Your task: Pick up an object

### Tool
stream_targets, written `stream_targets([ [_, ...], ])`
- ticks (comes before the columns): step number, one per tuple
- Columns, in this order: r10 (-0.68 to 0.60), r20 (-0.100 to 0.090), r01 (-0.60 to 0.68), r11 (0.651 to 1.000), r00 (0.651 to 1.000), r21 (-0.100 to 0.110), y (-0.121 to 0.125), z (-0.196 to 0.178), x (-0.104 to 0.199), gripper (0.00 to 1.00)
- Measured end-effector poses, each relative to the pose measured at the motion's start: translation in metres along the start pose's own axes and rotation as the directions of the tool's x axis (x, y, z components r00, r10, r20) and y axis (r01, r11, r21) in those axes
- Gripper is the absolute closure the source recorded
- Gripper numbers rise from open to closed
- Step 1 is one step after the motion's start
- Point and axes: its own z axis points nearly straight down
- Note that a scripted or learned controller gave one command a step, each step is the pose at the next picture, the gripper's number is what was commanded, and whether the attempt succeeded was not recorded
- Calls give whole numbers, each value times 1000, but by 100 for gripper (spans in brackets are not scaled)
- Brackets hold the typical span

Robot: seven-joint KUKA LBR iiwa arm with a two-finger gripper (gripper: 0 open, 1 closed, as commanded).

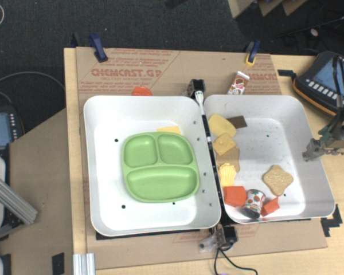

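Over in the right bin (286, 110) sits the pickable clutter, and nothing is in the tool's grasp: a tan bread-like slice (277, 180) lies flat toward the near right of that bin's floor, well apart from the rest. Along the bin's left wall runs a column of pieces — a pale yellow wedge (221, 125) at the far end with a dark brown square (237, 121) touching its right side, then a tan cracker-like piece (225, 146) just nearer, then a small yellow ridged piece (228, 169). At the bin's near left corner an orange-red block (235, 196) sits beside a small round patterned object (253, 201), with a red piece (270, 206) just to its right. The tool (316, 149) hangs at the right bin's right rim, out over the edge, and whether it is apart or together I cannot tell at this size. To the left of the right bin, the left bin (103, 125) holds a green divided plate (159, 167), with a pale yellow slab (169, 130) peeking out at the plate's far edge. Beyond the right bin's far rim, a small brown-and-white carton (238, 83) lies on the bench (160, 67) — and two blue clamps (97, 47) grip the far edge of the board.
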Motion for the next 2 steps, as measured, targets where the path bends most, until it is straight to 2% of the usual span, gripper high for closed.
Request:
stream_targets([
  [1, -3, -6, 3, 1000, 1000, 8, -1, 6, 4, 0],
  [2, -2, -10, 2, 1000, 1000, 10, -6, 121, 21, 0],
])
